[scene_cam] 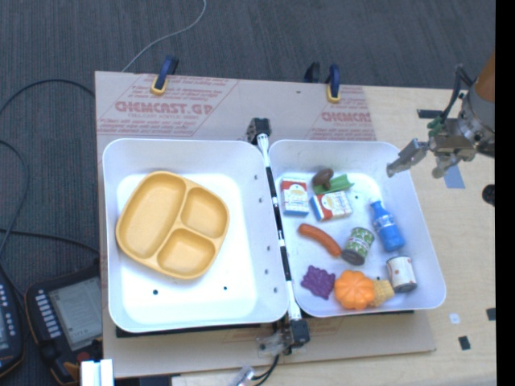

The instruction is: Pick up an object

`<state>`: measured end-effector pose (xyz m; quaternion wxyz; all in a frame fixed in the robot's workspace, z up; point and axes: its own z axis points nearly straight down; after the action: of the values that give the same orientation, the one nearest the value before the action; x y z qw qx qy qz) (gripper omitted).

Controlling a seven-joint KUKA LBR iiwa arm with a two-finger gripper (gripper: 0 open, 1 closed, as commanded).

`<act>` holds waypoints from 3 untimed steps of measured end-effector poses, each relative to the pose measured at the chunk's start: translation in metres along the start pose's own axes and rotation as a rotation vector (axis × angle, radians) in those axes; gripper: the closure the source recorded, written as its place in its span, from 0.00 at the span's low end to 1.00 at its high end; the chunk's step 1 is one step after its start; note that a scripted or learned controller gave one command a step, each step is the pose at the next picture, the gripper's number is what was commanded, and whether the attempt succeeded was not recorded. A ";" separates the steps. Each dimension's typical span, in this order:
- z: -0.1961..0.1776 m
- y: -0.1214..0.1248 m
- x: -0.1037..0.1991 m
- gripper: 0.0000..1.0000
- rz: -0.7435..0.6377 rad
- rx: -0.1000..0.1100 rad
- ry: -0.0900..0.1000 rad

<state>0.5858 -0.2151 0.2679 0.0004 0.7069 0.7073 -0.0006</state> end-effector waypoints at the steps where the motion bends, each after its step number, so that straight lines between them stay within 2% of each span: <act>1: 0.168 0.007 0.034 0.00 0.001 -0.012 -0.003; 2: 0.176 -0.018 0.091 0.00 0.002 -0.018 -0.005; 3: 0.162 -0.015 0.091 1.00 0.001 -0.027 -0.006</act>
<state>0.5704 -0.1241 0.1055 0.0119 0.7073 0.7068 0.0068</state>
